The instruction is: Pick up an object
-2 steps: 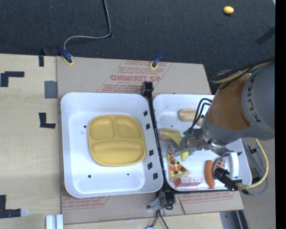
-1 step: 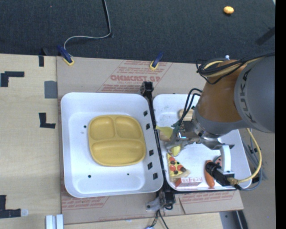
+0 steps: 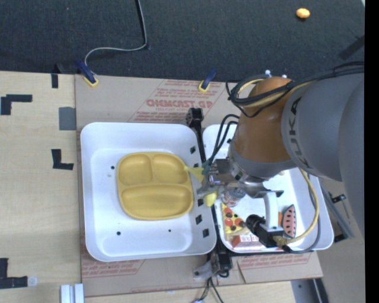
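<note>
A yellow divided plate (image 3: 155, 184) lies in the left white bin (image 3: 100, 177). In the right bin (image 3: 314, 237) a pizza-slice toy (image 3: 233, 223) lies at the near left and a watermelon-slice toy (image 3: 288, 220) sits further right. My gripper (image 3: 214, 182) hangs low over the wall between the two bins, just right of the plate's edge. The wrist hides its tips. A small yellow-green piece (image 3: 197, 172) shows beside the gripper at the plate's right rim; I cannot tell whether it is held.
The arm's orange band (image 3: 263, 127) and grey body cover most of the right bin. Both bins rest on a cardboard sheet (image 3: 166, 103) clipped at its far edge. A small orange ball (image 3: 302, 13) lies on the dark floor beyond.
</note>
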`<state>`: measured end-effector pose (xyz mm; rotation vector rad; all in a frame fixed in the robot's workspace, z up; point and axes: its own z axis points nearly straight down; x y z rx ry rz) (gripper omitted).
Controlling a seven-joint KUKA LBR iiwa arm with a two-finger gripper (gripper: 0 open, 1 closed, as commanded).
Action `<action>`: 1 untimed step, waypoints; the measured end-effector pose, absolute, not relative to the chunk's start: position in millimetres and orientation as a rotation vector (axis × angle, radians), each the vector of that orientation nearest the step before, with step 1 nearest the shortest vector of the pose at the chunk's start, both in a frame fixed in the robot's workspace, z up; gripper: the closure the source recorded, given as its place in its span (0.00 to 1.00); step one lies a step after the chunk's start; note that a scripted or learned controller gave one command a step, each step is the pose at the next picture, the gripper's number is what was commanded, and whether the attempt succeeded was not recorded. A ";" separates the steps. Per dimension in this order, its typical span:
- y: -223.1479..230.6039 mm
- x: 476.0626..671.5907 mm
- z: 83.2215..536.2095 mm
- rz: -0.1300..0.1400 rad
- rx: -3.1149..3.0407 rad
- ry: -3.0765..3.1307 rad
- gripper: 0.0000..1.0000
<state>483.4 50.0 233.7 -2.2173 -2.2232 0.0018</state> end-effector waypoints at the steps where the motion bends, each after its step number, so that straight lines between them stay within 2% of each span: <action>1: 98.7 483.1 237.2 0.003 -2.217 -2.223 1.00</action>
